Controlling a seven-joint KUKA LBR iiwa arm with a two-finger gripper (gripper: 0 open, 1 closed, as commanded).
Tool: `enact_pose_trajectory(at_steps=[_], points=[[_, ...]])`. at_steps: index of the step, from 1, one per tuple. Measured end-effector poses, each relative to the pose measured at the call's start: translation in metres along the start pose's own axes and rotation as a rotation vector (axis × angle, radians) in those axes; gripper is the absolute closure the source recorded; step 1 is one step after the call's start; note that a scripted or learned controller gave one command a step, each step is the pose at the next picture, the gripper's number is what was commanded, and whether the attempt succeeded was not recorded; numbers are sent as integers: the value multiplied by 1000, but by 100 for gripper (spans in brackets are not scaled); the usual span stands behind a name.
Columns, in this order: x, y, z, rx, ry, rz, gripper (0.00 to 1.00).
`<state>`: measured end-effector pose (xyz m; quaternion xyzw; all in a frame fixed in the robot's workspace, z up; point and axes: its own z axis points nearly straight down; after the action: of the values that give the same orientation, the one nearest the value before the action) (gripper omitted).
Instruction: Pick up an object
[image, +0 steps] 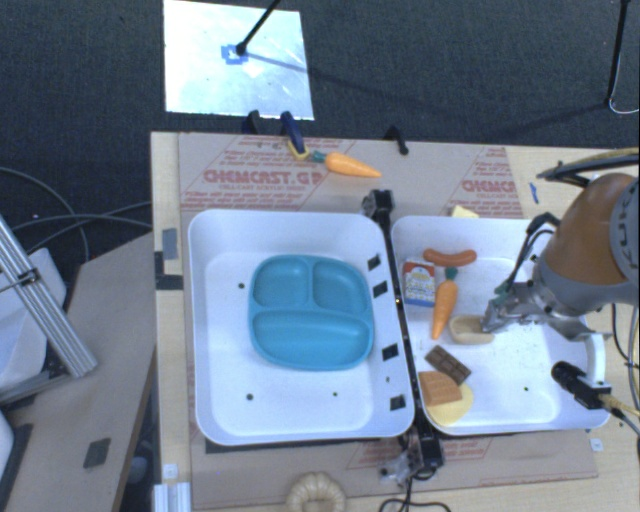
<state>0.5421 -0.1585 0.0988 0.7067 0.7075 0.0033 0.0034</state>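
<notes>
Dark carpet floor (80, 90) all round. Shiny metal sheet (238, 58) lying on it beyond bench. Black cables (70, 215) trailing at left. Aluminium frame rail (45, 300) slanting over pale side table (100, 360).

I see a blue three-compartment plastic plate (308, 324) lying flat in the left white bin (225, 400), left of centre frame. An orange toy carrot (350, 166) rests on the brown cardboard sheet (250, 175) above both bins. A shiny square panel (236, 60) sits on dark carpet, upper left.
</notes>
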Motion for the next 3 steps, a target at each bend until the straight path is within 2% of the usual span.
enact_pose_trajectory(at_steps=[3], points=[[-11,1,-128,3,-1,-3,100]])
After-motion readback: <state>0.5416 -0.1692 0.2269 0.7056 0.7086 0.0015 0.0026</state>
